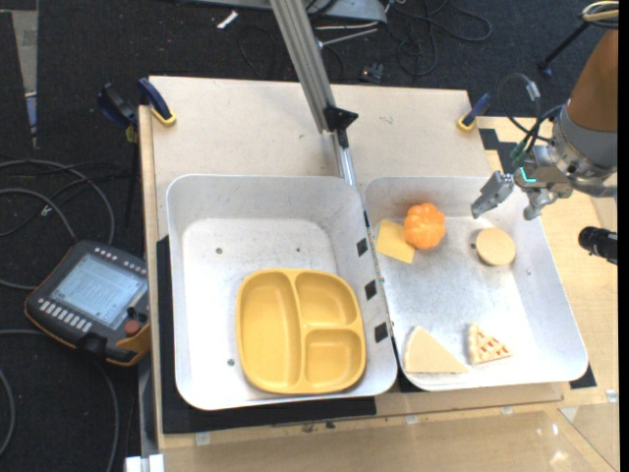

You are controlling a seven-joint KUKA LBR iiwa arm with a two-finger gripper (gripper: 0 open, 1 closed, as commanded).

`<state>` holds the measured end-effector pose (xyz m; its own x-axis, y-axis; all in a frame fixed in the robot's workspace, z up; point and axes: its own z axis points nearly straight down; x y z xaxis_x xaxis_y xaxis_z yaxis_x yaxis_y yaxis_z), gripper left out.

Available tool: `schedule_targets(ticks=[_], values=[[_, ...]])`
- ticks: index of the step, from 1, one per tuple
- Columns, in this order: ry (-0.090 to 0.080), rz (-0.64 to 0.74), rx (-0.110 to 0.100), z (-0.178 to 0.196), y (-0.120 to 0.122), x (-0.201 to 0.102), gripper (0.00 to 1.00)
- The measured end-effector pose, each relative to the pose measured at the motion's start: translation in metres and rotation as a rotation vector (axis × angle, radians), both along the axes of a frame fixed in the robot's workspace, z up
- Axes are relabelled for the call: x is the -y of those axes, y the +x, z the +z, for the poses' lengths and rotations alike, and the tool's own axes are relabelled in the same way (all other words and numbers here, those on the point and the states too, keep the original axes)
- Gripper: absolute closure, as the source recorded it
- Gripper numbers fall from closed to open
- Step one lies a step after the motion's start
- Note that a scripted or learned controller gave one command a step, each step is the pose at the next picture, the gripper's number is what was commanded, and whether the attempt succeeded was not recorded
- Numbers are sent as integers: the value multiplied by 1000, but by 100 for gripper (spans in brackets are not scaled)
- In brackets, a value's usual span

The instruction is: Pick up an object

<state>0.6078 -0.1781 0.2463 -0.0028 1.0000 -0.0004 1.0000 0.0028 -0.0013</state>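
Hovering jaws (513, 197) are seen spread, nothing pinched. Round cream disc (494, 247) lies just below jaws; judged light, stiff, best gripped across rim.

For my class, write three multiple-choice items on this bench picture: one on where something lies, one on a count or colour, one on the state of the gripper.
1. Where does the yellow divided tray lie?
A. In the left bin
B. In the right bin
C. On the floor

2. How many food pieces lie in the right bin?
A. Two
B. Five
C. Eight

3. What is the state of the gripper?
A. Shut on the orange fruit
B. Open, holding nothing
C. Shut on the tray

Answers:
1 A: the tray sits on the floor of the left bin, near its front.
2 B: the orange fruit, yellow cheese slice, round tan piece, pale wedge and waffle-patterned triangle.
3 B: its fingers are spread apart above the bin's far right part, with nothing between them.
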Motion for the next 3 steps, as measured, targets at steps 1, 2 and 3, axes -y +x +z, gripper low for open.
schedule_targets(ticks=[1, 2, 3], values=[[0, -2, -3, -43, 1, 1, 0], [2, -2, -5, -97, -7, -7, 0], [1, -2, -4, -151, -9, -8, 0]])
